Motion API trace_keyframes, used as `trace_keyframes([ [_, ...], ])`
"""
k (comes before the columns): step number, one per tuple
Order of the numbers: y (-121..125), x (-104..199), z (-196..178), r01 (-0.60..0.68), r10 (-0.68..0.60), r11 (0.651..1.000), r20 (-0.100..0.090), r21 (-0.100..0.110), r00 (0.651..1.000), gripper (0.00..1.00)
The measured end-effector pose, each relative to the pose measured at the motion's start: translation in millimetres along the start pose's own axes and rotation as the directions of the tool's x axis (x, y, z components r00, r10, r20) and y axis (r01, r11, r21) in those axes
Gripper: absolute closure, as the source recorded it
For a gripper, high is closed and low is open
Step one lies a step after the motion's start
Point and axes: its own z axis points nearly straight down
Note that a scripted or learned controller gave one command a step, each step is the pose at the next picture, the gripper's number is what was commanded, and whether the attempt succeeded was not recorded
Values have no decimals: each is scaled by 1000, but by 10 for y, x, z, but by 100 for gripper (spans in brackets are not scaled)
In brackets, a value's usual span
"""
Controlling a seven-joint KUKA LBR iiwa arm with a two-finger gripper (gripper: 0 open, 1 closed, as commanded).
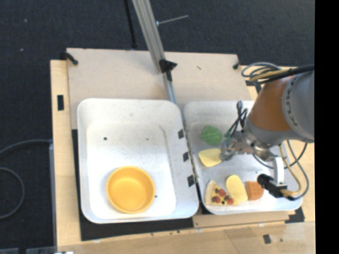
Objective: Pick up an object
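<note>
My gripper [226, 151] is low in the right bin [212, 112], at the right end of a pale yellow wedge [209, 157] that lies near the bin's left wall. Just above it rests a green leafy piece [211, 135]. Along the bin's front lie a pizza-like slice with red spots [217, 194], a yellow oval piece [235, 188] and an orange-brown piece [254, 190]. The arm's orange band [267, 112] and grey body cover the bin's right part.
The left bin [127, 126] holds a yellow bowl [130, 189] near its front. A metal pole [151, 30] slants up from between the bins. Cables [291, 168] hang off the wrist over the right bin's right edge.
</note>
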Motion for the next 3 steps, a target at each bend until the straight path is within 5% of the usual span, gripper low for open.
trace_keyframes([
  [3, -32, -34, -1532, 11, -11, 1000, 2, -5, 1000, 100],
])
